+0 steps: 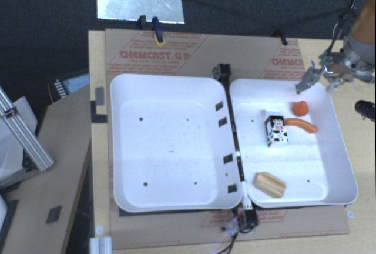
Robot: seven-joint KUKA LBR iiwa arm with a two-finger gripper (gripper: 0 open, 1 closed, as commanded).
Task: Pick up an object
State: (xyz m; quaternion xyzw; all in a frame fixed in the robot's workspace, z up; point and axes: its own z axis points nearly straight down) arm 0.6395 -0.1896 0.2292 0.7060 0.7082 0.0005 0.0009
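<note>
End effector (pixel 322 80) was seen spread wide, holding nothing, above the right bin's (pixel 338 129) far edge. Listed near to far: tan bread roll (pixel 269 184), black-and-white toy (pixel 276 130), orange sausage (pixel 301 124), red-orange ball (pixel 300 108).

Board under the bins: the flat tan sheet (pixel 176 50) covering the desk carries red print.
Left print: reads "CHEMCAST", followed by two or three characters too faint to make out.
Right print: a second red line near the sheet's far right corner, slanted and too blurred to read.
Small black-and-white box (pixel 276 130): markings on it, none legible.
</note>
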